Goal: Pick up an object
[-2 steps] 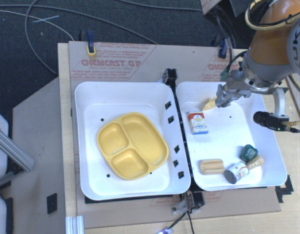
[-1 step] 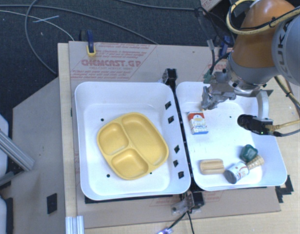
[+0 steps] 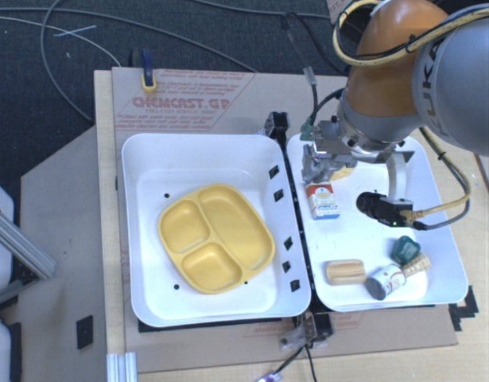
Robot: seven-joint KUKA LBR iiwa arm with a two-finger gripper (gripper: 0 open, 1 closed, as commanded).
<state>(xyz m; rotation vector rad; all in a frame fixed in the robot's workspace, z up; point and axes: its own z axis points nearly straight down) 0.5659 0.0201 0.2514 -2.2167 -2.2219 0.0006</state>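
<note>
While my arm reaches in over the right white bin (image 3: 447, 237), my gripper (image 3: 320, 165) hangs at that bin's upper left, just above a small red, white and blue carton (image 3: 324, 200). Whether my jaws are released or clenched: cannot tell. Lower in the same bin lie a tan cylindrical block (image 3: 344, 272), a grey-capped bottle (image 3: 395, 275) and a dark green lump (image 3: 404, 250). Left white bin (image 3: 141, 213) bears a yellow three-compartment plastic tray (image 3: 216, 237).

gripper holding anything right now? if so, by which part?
Cannot be told. The gripper sits just above the small carton in the right bin, but the hold itself isn't visible.
</note>
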